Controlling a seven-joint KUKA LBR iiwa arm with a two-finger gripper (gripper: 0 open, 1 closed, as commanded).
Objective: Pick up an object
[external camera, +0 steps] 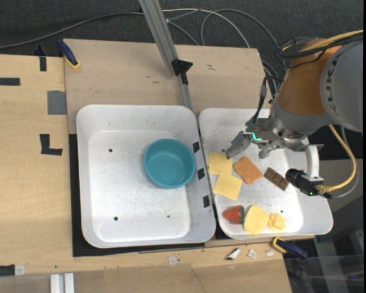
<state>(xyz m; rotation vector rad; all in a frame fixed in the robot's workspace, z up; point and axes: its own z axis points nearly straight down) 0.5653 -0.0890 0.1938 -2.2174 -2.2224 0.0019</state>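
I have the arm reaching in from the right, its claw [251,146] hanging over the far part of the right bin [311,224]. The two fingers stand spread apart with nothing between them, so I read the claw as released and carrying no load.

Just below and near of the claw lies an orange-brown slab [248,170], tilted on the bin floor. To its left I see a pale yellow square [218,162], and near of that a second yellow square [228,186]; the two appear to touch or overlap at a corner. To the right of the orange-brown slab sits a small dark brown block [276,178].

Along the near side of the right bin I count a red piece with a green end [234,214], touching a rounded yellow piece [255,219], and just beside that a smaller yellow lump [276,222].

The left bin [97,224] holds a teal bowl [169,163], upright, sitting toward its right side, well apart from the claw.

Both bins rest side by side on the wooden tabletop [24,182], with a slanted metal post [161,32] rising at the far side.
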